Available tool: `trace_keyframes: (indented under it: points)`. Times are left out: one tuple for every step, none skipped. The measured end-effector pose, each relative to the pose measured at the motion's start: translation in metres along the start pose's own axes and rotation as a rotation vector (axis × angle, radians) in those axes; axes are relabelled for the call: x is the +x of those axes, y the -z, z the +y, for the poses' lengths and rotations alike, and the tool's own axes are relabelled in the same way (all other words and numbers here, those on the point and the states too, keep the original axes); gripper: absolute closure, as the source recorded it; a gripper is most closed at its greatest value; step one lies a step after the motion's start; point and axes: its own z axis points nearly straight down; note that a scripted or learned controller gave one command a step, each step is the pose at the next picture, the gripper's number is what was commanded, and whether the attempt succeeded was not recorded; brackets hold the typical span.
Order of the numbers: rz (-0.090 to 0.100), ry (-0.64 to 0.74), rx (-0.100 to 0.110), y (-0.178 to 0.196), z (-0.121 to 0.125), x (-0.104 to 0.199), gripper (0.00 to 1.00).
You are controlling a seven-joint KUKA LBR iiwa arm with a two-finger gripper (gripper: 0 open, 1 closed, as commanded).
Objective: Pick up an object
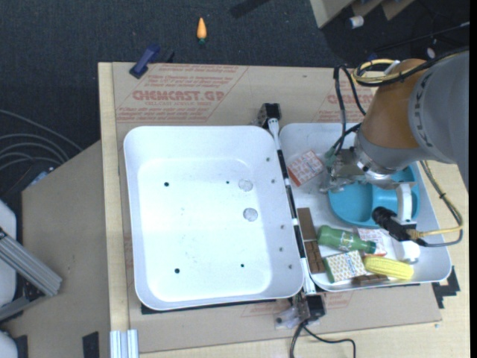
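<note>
Fingers (337, 171) reach down into the right bin (440, 263), arm bent over.

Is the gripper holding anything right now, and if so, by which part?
Cannot be told. The gripper is low in the right bin between the blue bowl and a packet; the wrist hides any contact.

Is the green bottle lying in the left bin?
No, the green bottle lies in the right bin, beside a yellow corn cob.
</note>
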Motion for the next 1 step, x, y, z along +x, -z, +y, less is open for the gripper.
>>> trace_keyframes:
  points:
    - [0.000,0.000,0.000,0.0001,0.0000,-0.0003,0.00]
